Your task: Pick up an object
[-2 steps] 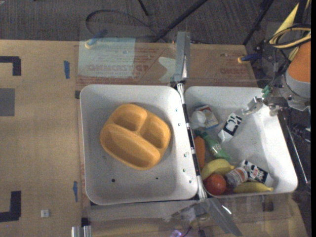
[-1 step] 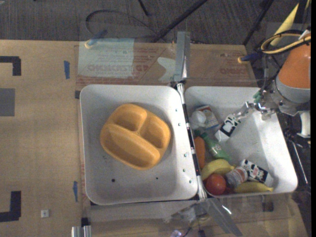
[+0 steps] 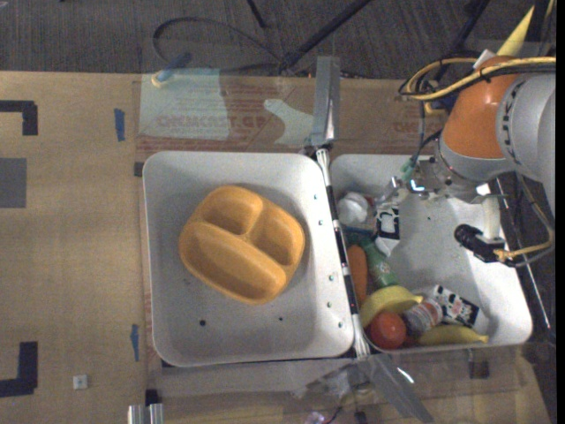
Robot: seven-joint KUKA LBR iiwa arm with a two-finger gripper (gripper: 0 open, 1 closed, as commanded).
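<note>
The right bin (image 3: pixel 441 237) holds several small items along its left and front sides. A white round object (image 3: pixel 354 208) lies at the top left, with an orange carrot (image 3: pixel 357 272) and a green piece (image 3: pixel 380 268) below it. A yellow banana (image 3: pixel 388 300), a red tomato (image 3: pixel 387 329), a small bottle (image 3: pixel 424 314) and a second banana (image 3: pixel 452 334) crowd the front edge. My gripper (image 3: pixel 388 212) hangs low over the bin's upper left, just right of the white object and above the green piece.
A yellow divided plate (image 3: pixel 243 242) lies in the left bin (image 3: pixel 168 316). The grey arm with its orange band (image 3: pixel 472 131) and yellow cables crosses the right bin's far right corner. A metal divider (image 3: pixel 340 263) separates the bins.
</note>
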